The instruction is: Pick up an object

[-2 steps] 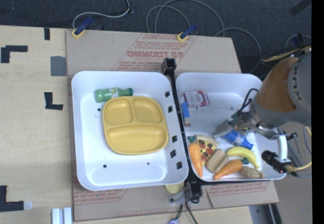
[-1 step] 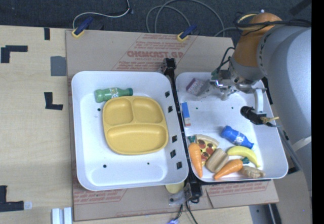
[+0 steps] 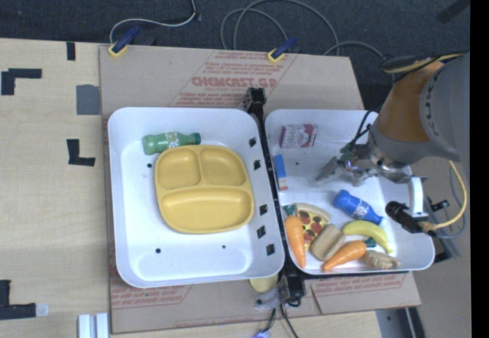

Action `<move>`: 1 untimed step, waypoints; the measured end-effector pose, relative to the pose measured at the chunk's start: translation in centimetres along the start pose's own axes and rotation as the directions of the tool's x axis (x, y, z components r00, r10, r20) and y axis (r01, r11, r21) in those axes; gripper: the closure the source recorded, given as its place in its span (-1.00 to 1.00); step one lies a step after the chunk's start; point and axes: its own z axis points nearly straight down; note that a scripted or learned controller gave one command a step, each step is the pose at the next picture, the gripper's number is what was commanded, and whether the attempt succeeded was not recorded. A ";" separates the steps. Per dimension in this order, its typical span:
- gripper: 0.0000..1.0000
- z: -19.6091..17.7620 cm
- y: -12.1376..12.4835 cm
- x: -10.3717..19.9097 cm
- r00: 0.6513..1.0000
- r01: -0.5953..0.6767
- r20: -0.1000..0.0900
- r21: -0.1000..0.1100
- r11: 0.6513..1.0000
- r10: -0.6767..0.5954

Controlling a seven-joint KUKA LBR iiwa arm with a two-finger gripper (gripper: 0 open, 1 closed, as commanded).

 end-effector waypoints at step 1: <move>-1.00 0.0 -4.3 -0.6 1.000 0.002 0.001 -0.004 1.000 -0.002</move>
